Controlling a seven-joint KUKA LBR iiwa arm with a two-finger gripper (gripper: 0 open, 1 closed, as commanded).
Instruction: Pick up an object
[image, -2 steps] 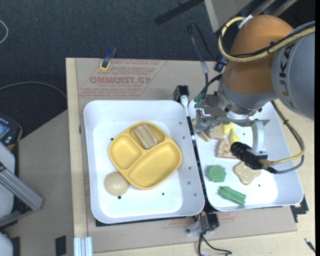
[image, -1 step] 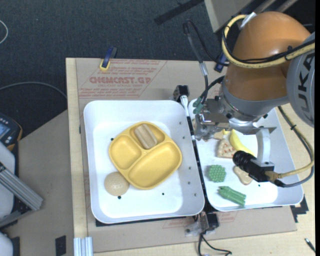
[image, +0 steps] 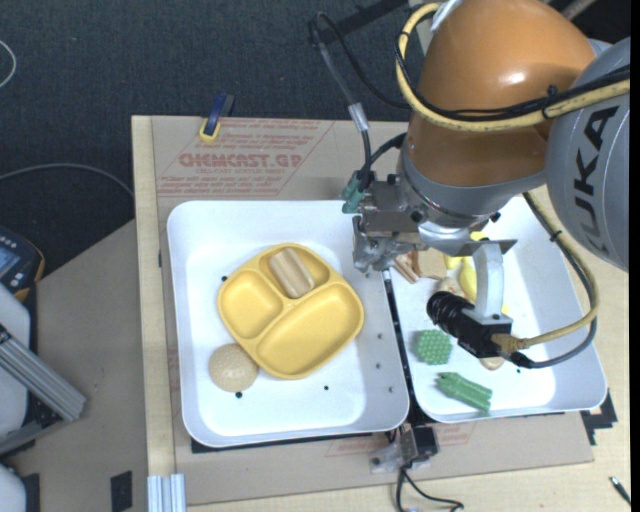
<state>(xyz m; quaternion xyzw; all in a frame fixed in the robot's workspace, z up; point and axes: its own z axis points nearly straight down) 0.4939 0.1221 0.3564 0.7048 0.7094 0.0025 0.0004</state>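
Camera view looks down on two white bins on the tabletop, the arm (image: 500, 110) hanging over their shared wall. Its claw (image: 378, 250) sits low there, hidden enough that I cannot tell whether it is clenched or released.

In the left bin (image: 190, 300) a yellow divided tray (image: 300, 330) lies near the centre, with a tan roll (image: 291, 271) in its 12 o'clock compartment. A pale round cookie (image: 233, 367) rests at the tray's 8 o'clock, touching its edge.

In the right bin (image: 570, 300), at its 7 o'clock, a green knobbly ball (image: 433, 346) sits apart from a green pod (image: 464, 390) nearer the front rim. Tan and yellow pieces (image: 430, 266) crowd right beneath the wrist.

Any of these would serve as the object. I would judge the tan pieces nearest; a clean try calls for a straight descent centred on one piece, clear of the bin wall and of neighbours.
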